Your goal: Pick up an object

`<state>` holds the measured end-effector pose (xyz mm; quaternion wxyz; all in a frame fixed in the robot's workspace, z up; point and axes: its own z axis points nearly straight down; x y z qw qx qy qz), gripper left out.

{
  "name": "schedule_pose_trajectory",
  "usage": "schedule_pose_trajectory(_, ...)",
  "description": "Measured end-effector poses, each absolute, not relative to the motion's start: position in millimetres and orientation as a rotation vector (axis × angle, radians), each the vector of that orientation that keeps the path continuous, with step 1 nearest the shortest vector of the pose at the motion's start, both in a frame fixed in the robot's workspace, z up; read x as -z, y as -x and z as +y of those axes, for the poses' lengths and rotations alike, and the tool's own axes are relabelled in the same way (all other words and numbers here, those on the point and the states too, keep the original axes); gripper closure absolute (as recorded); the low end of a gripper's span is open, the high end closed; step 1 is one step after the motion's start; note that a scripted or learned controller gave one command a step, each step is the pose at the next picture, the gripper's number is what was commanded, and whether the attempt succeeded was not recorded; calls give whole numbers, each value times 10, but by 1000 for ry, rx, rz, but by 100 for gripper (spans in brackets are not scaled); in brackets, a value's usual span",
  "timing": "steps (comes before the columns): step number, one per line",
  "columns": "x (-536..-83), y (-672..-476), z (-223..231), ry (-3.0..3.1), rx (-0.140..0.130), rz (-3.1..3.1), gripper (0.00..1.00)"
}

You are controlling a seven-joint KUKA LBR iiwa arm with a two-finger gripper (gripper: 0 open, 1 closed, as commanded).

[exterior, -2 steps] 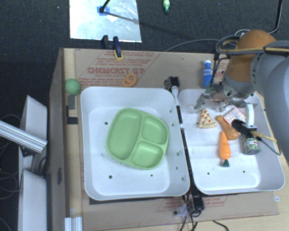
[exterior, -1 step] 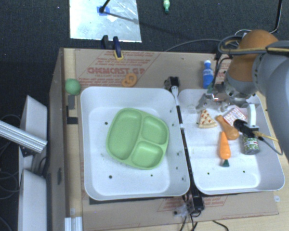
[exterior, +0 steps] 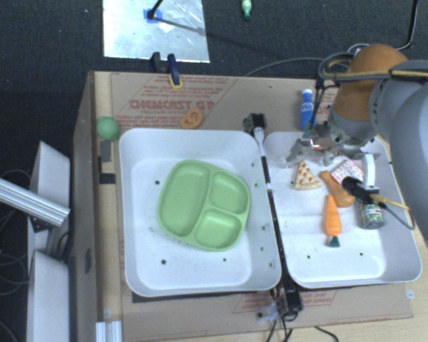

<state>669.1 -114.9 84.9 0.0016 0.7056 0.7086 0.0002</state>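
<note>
The right bin (exterior: 357, 262) holds a toy pizza slice (exterior: 305, 177), an orange carrot (exterior: 332, 219), a brown sausage-like piece (exterior: 337, 188), a red-and-white packet (exterior: 347, 169) and a small dark jar (exterior: 372, 214). My gripper (exterior: 312, 147) hangs low over the bin's far left corner, just above and behind the pizza slice. Its tips are blurred against the bin wall, and nothing visible sits between them. The grey arm with its orange band (exterior: 367, 77) covers the bin's far right corner.
The left bin (exterior: 146, 262) holds a green divided plate (exterior: 204, 204). A blue bottle (exterior: 308, 108) stands behind the right bin, close to the gripper. A green ball (exterior: 108, 127), a pretzel (exterior: 191, 117) and a blue clip (exterior: 173, 70) lie on the cardboard behind.
</note>
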Motion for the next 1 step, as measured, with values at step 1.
schedule_pose_trajectory(1, -853, -6691, -1211, -2218, 0, 2221, 0)
